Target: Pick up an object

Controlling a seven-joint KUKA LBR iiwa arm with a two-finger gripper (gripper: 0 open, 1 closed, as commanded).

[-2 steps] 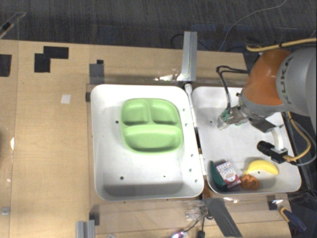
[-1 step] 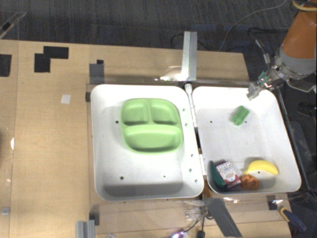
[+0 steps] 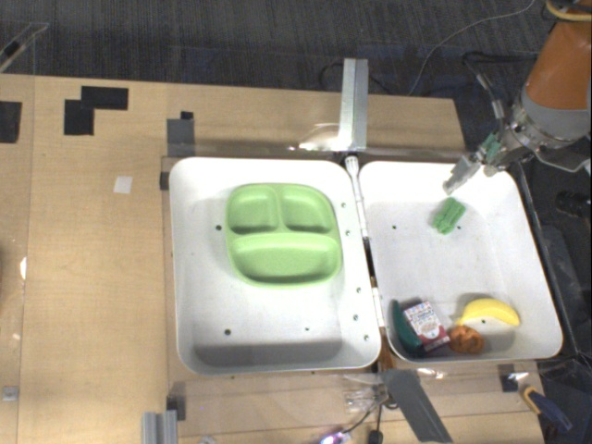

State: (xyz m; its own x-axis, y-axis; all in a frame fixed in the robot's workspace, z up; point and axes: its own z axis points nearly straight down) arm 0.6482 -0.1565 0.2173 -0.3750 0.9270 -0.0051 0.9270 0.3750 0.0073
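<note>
Yellow banana [image 3: 490, 314] lies curved, small green block [image 3: 449, 216] beyond; claw [image 3: 460, 176] grip state unclear.

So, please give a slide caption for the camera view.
Gripper above green block in right bin; green tray in left.

Looking down at a slant from a fixed spot above the pale wooden bench [image 3: 83, 276], far enough back to be taking in both shallow white plastic bins [image 3: 199, 340] side by side. Facing toward dark grey carpet [image 3: 231, 7] at the top edge. Showing the grey arm with orange band [image 3: 560, 63] entering at upper right.
</note>
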